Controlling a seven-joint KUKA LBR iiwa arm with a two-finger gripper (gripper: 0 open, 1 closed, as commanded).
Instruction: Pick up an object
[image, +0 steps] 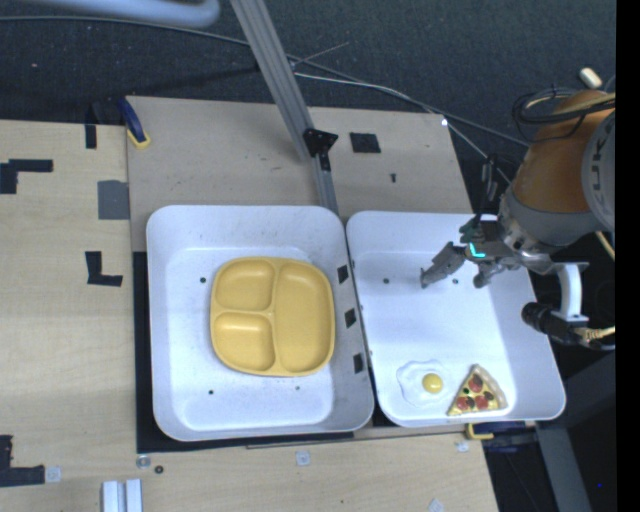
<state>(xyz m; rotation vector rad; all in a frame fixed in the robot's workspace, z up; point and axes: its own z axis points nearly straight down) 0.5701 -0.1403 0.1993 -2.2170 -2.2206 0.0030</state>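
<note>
Both white bins are seen as smooth, slightly glossy plastic, faintly speckled in places. The yellow divided plate is moulded plastic with a soft sheen. The desk is shown as matt, pale wood-like board. A slanted pole is rendered in dull grey metal.

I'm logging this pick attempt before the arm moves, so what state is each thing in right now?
Gripper: fingers open, nothing between them, over the right bin.
Yellow divided plate: flat, right side up, in the left bin.
Fried egg: lying flat at the right bin's near edge.
Pizza slice: lying flat beside the egg.
</note>
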